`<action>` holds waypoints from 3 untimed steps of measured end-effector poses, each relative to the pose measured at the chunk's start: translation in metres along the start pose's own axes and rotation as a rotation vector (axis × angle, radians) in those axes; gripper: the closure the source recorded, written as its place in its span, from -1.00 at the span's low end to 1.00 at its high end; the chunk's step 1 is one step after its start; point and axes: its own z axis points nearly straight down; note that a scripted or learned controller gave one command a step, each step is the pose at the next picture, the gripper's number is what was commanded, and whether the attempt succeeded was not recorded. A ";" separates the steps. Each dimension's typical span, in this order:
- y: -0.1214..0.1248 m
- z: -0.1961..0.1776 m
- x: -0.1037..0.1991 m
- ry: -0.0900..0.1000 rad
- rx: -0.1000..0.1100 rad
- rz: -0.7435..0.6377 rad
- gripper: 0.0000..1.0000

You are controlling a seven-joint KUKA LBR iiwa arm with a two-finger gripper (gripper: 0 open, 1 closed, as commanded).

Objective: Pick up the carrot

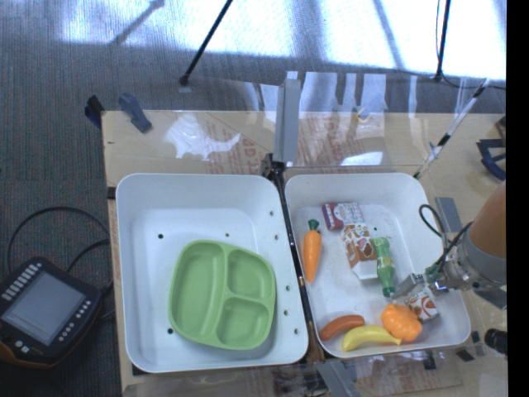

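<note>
Bottom-frame bins first: left bin (145, 222) with green tray (221, 294), right bin (388, 190) where the carrot (312, 253) lies upright-in-frame by its left wall, well left of the gripper (423, 286) (opening unclear, nothing visibly held), with green bottle (383, 265), juice carton (359, 248), sausage (341, 327) between.

carrot (312, 254) | orange, green top | lying flat | right bin, left side, top pointing away

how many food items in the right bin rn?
7, maybe more hidden under the gripper: carrot at left, red packet, carton, green bottle, sausage, banana, orange fruit.
</note>
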 end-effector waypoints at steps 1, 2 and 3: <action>0.010 -0.020 0.084 0.000 0.001 -0.103 -1.00; 0.009 -0.020 0.083 0.000 0.001 -0.101 -1.00; 0.009 -0.020 0.083 0.000 0.001 -0.101 -1.00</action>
